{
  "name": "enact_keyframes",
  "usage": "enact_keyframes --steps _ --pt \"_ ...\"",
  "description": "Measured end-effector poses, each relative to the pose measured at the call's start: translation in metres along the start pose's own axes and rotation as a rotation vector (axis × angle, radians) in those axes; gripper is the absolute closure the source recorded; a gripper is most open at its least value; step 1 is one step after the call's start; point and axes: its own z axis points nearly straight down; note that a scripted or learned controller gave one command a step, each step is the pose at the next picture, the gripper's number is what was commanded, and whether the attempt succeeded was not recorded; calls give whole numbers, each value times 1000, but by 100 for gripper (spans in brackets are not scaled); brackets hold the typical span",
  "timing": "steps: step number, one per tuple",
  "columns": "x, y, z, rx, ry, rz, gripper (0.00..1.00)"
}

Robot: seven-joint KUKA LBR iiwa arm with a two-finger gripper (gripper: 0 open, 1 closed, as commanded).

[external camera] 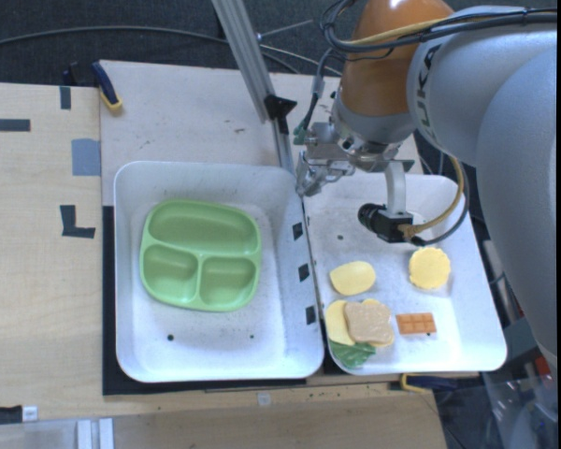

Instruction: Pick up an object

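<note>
Several toy foods lie in the right bin [467,344]: a yellow oval piece [352,277], a yellow round piece [429,267], a small orange cracker [415,324], and a bread slice [368,322] stacked on a cheese slice and a green leaf [352,353]. My gripper [310,178] hangs below the orange wrist band [393,50], over the far left corner of the right bin, close to the divider between the bins. It is well clear of the foods, which lie nearer the front. I see nothing held in it.
The left bin [131,344] holds a green divided plate [201,254]. A slanted metal rail [248,54] runs down to the bins' far edge. A black fitting with a yellow hose [385,223] hangs over the right bin. The grey arm [505,110] covers the right side.
</note>
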Motion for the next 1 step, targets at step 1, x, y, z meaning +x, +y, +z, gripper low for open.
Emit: enact_keyframes --steps 1 --pt "49 -13 -4 1 0 0 100"
